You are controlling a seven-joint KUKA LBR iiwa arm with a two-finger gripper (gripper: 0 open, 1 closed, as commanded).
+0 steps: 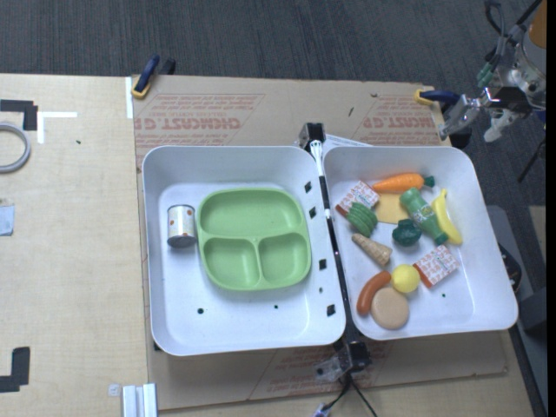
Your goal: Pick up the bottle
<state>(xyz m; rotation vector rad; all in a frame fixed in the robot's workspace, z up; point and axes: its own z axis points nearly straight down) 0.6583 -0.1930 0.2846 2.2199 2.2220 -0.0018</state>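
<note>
TARGET: bottle, green, lying among toy food in the right bin, just beside the banana | HANDLING: likely light, stiff, slippery plastic; grip across its body | TOOL: tool beyond that bin's far corner (finger state unreadable) | TEXT: cardboard print, mirrored, unreadable

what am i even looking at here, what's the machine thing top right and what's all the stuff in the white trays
One camera fixed above a bench looks down at a slant. The machine at the upper right is a robot arm; its hand hangs beyond the bins and holds nothing that I can see. Two shallow white bins sit side by side. The left bin holds a green divided plate and a small can. The right bin holds toy food: a carrot, a banana and a green bottle, its target.
</note>
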